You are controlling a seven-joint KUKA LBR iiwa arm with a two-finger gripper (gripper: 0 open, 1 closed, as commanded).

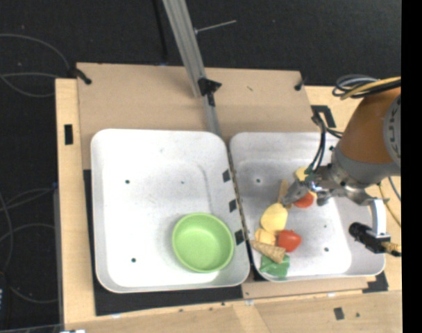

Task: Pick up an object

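A small red-orange piece (305, 200) sits in the right bin (336, 255), towards its middle, and the end effector (301, 194) is right on top of it, low over the bin floor. The red shows just under and beside the dark tips, touching or nearly so, but whether it is truly between them I cannot tell, nor whether they are spread or pressed together, for the wrist hides that part. A thin tan stick (283, 189) lies just to the left of the red piece. Nearer the bin's front left corner is a loose heap: a pale yellow lemon (274, 217), a red tomato-like piece (289, 240) just below it, a tan cone (270, 251) against the bin wall, and something green (275, 268) at the very front. These are close to each other but stand apart from the red piece under the arm. The left bin (128, 165) holds a green bowl (203, 242) near its front right corner. Both bins rest on the brown desk (252, 89), with a grey post (187, 40) rising behind them. As I judge it, the reach is made and the arm is down at its target; the closing, if not yet done, and the lift are what remain, and nothing has left the bin floor.
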